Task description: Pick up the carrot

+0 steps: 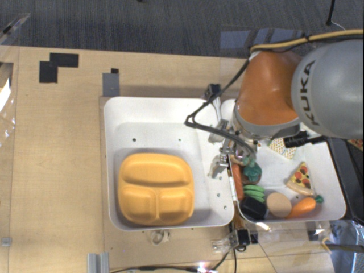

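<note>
The carrot (302, 206) lies in the right bin (336, 193), near its front right corner, well apart from the gripper (227, 155). Its long axis runs roughly left to right, tipped a little so the green top at the right end sits higher in the view and the orange tip points left and slightly toward the front. The tip touches a round tan piece (278, 205), which looks like a bread roll or a potato, though the view is too coarse to be sure.

Just left of that piece are a black cup-like thing (253, 208) and a green pod-like toy (254, 191), with a darker green leafy toy (251, 172) above them. A long red-orange stick (237, 182) runs front to back along the wall between the bins. Above the carrot lies a pizza slice toy (300, 178).

The gripper hangs over the wall shared by the two bins, under the grey arm (327, 92) with its orange band. Whether it is wide or narrow I cannot tell.

The left bin (153, 118) holds a yellow lidded tray (155, 188) in its front half.

Both bins rest on a pale wooden table (51, 169) with black marks (57, 66) near its far left corner. Beyond the table lies dark grey carpet (170, 16).
</note>
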